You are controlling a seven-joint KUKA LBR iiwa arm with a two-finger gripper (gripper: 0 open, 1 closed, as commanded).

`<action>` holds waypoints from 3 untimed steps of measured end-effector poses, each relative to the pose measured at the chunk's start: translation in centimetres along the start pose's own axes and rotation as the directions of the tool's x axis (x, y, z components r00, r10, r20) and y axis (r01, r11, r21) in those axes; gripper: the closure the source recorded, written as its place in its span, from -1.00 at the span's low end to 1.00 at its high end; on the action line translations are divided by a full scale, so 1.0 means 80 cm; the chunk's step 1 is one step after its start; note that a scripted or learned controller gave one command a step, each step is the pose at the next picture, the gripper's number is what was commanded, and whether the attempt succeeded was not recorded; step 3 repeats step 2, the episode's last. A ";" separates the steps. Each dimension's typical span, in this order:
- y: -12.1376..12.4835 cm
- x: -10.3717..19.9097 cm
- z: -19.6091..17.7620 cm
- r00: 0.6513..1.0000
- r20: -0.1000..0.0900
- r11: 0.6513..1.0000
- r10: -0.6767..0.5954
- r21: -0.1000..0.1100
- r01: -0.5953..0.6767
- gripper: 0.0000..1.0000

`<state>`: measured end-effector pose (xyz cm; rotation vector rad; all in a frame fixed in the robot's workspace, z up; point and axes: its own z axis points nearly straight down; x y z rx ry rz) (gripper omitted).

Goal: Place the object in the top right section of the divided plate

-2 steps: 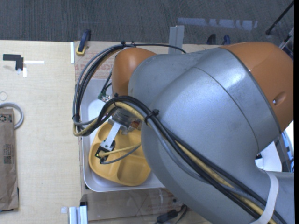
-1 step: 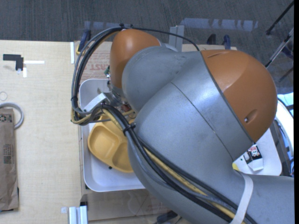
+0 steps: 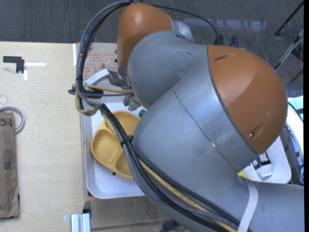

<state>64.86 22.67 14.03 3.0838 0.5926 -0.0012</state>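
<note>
Big grey arm (image 3: 203,144) covers most of white bin (image 3: 104,185). Yellow plate (image 3: 108,144) peeks out at nine o'clock. Jaws hidden, cannot tell.

A pale wooden bench (image 3: 43,144) fills the left half of the frame, with dark carpeted floor (image 3: 58,11) along the top edge. On the bench sits a shallow white bin (image 3: 99,185) at lower centre, largely covered by the grey and orange arm (image 3: 207,129) that crosses it, and a yellow divided plate (image 3: 107,146) lies inside the bin against its left wall. At the far left edge of the frame a flat brown paper bag (image 3: 7,163) lies on the wood, with a small black marker (image 3: 13,61) and white tape (image 3: 34,65) near the upper left corner.
</note>
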 end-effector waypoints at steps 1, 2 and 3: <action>-0.031 -0.078 0.061 0.985 0.000 0.985 0.174 0.000 -0.174 1.00; -0.029 -0.076 0.058 0.985 -0.004 0.985 0.172 -0.003 -0.172 -1.00; -0.029 -0.076 0.058 0.985 -0.004 0.985 0.172 -0.003 -0.172 -1.00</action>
